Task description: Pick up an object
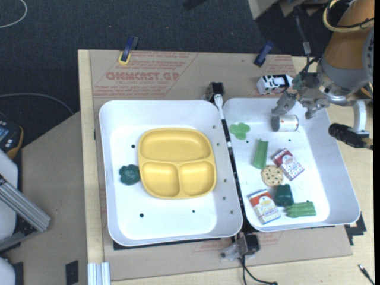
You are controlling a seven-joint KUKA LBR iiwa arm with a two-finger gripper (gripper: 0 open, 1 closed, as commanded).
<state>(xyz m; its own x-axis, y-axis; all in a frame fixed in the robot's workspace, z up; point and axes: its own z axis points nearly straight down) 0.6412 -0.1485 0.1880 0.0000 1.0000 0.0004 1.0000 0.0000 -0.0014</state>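
Nearest the lens, the left bin carries a stiff yellow divided plate and a small green lump. Across in the right bin, light cartons, a cookie and green pieces lie scattered. Spread apart, the gripper hangs just over a small silver cylinder: probably light, hard, slippery, best pinched across its round sides.

The grey-and-orange arm runs off the frame's right and top edges above the right bin. Its tool blurs against that bin's far end, and whether the fingers grip the small pale cylinder there cannot be told. Print on the red packets nearby is too small to read.
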